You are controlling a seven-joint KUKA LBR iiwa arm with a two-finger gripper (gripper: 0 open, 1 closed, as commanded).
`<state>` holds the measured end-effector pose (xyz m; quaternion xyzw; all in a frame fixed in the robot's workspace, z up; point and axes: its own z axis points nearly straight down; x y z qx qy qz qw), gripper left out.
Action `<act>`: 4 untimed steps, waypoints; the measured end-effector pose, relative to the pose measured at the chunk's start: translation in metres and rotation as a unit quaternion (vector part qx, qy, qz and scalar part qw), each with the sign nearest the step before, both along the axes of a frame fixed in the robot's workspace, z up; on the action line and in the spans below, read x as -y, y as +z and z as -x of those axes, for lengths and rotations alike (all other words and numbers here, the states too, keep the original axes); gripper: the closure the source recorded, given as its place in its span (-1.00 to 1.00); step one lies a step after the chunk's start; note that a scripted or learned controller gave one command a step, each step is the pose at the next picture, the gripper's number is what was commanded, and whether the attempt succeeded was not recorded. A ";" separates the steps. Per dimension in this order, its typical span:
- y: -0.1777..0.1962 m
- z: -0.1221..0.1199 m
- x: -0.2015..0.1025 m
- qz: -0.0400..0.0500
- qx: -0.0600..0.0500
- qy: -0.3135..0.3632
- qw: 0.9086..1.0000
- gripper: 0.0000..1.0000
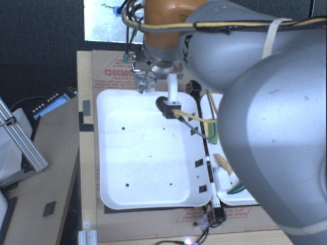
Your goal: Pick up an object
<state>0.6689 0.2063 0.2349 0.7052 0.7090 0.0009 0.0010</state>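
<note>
The tool point(153, 80), its grip impossible to judge, hangs over the left bin point(110, 198); picking likely means crossing to the cluttered right bin point(227, 198).

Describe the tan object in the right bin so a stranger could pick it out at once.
Find the right bin, mostly hidden under the grey arm. Along its left wall lies a tan strip, between a green item above and a dark green item below. It alone is tan.

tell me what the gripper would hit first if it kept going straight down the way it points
Probably the bare white floor of the left bin near its far edge: the gripper points down over that spot, with nothing visible under it. Depth is hard to judge from this slanted view.
</note>
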 end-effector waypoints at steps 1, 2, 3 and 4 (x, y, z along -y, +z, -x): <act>-0.011 0.000 0.007 0.000 -0.001 -0.002 1.000 1.00; -0.005 0.000 0.006 0.000 0.000 -0.001 1.000 1.00; -0.014 0.000 0.017 0.000 0.000 -0.003 1.000 1.00; -0.005 0.000 0.022 0.000 0.000 -0.003 1.000 1.00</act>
